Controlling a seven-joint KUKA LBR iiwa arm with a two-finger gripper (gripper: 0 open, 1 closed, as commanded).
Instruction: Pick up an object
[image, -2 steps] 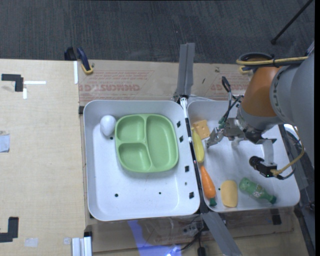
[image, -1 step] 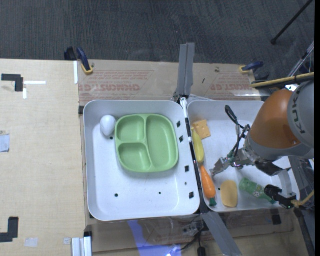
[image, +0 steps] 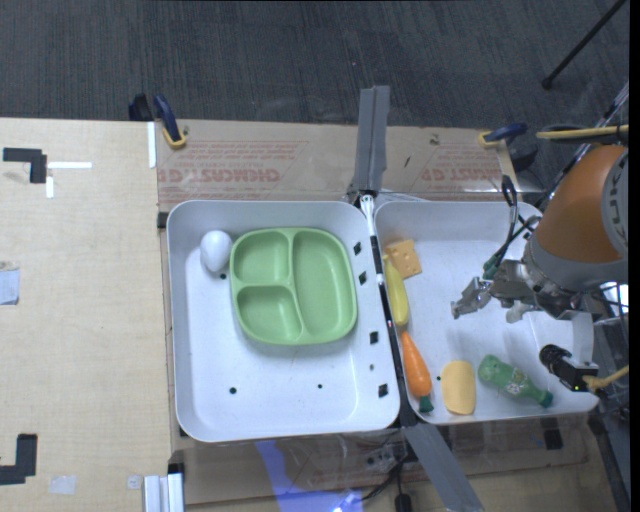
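My gripper (image: 470, 300) hangs over the middle of the right bin (image: 450, 225), its fingers spread and nothing between them. Below it, near the bin's front, lie a yellow oval piece (image: 459, 387) and a green bottle (image: 512, 381). Along the bin's left wall sit a cheese wedge (image: 404, 258), a yellow banana (image: 397, 295) and an orange carrot (image: 416, 370). The gripper touches none of them.
The left bin (image: 270, 400) holds a green divided plate (image: 294, 285) and a white egg (image: 215, 248) at its back left. A grey divider rail (image: 372, 140) runs between the bins. The arm's orange band (image: 590, 205) rises at the right.
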